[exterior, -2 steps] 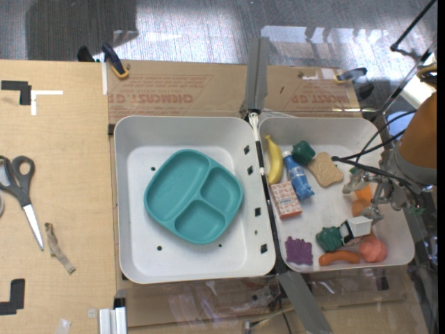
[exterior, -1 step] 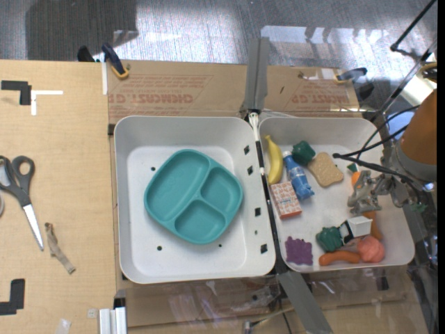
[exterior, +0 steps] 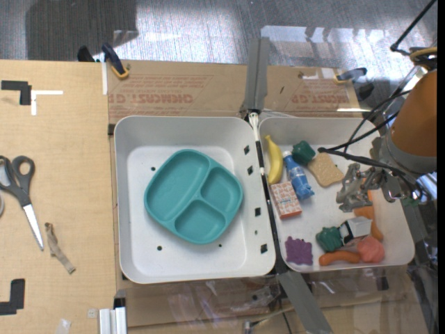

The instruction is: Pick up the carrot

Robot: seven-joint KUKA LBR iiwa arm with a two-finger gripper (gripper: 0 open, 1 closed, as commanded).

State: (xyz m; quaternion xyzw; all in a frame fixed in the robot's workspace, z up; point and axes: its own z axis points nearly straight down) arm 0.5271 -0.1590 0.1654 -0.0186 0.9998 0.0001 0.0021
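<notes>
The task looked barely begun: the gripper hung over the right bin with nothing visible in its jaws, whether spread or closed I could not tell, while the carrot lay unlifted below them, near the bin's front wall.

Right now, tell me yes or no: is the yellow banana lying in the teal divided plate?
No, the yellow banana lies in the right bin, beside its left wall.

Mirrored, upside-down red print on the cardboard sheets, not clearly legible.
</notes>
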